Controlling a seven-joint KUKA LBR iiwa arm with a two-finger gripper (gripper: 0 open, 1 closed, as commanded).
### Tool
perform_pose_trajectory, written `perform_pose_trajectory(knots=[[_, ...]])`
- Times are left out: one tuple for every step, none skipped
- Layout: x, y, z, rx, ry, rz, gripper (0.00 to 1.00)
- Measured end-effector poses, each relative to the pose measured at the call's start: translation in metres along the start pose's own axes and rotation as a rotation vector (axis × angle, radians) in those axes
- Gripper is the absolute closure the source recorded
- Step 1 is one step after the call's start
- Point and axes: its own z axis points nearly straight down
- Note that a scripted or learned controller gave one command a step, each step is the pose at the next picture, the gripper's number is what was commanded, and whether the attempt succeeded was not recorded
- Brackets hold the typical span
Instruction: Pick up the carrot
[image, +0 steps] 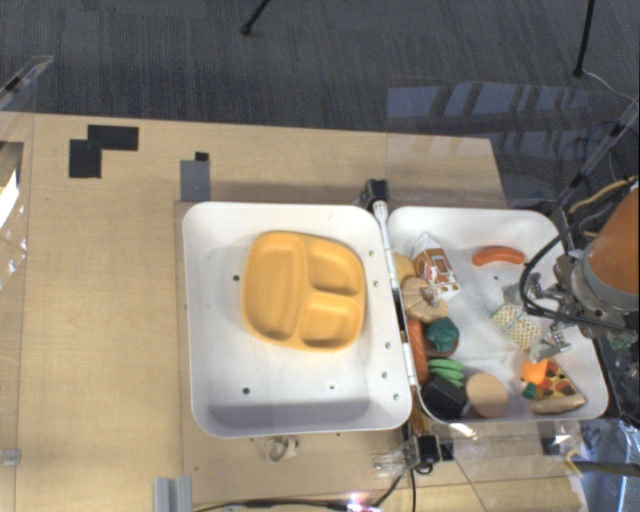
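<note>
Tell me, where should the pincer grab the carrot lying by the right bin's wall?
Probably mid-length, from straight above. The carrot lies long and thin, pressed along the bin wall, with a green toy crowding its other side, so approaches from either side look blocked.

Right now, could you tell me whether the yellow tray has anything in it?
Empty. The yellow tray lies flat in the left bin, and all of its compartments show bare yellow plastic. The toy food sits in the right bin.

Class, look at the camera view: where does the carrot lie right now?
The carrot lies in the right bin, along its left wall beside the divider, with the green broccoli-like toy just to its right.
</note>
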Motion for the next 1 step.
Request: perform_pose_trajectory(knots=[[0.0026, 0.0026, -0.0023, -0.005, 0.004, -0.137, 0.0]])
